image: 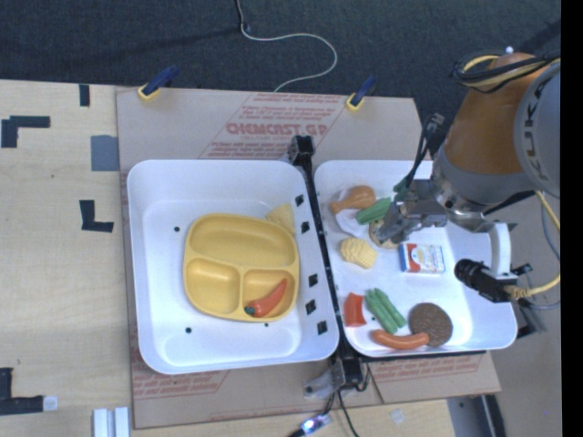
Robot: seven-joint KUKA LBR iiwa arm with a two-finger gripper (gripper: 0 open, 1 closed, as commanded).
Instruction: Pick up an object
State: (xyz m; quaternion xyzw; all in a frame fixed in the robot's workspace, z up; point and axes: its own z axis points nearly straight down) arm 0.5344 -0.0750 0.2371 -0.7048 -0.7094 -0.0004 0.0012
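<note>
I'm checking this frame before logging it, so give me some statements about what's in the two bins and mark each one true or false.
1. The yellow divided plastic plate lies in the left white bin. True.
2. A red chili pepper toy lies in one of the plate's compartments. True.
3. The round brown patty lies in the left bin. False: it lies in the right white bin, near its front right corner.
4. The small white box with red and blue print rests on the plate. False: it lies in the right bin, beside the gripper.

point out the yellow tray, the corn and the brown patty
yellow tray [219, 253], camera view, bare left compartment
corn [359, 252], camera view, middle of the cob
brown patty [430, 321], camera view, centre of its top
</note>
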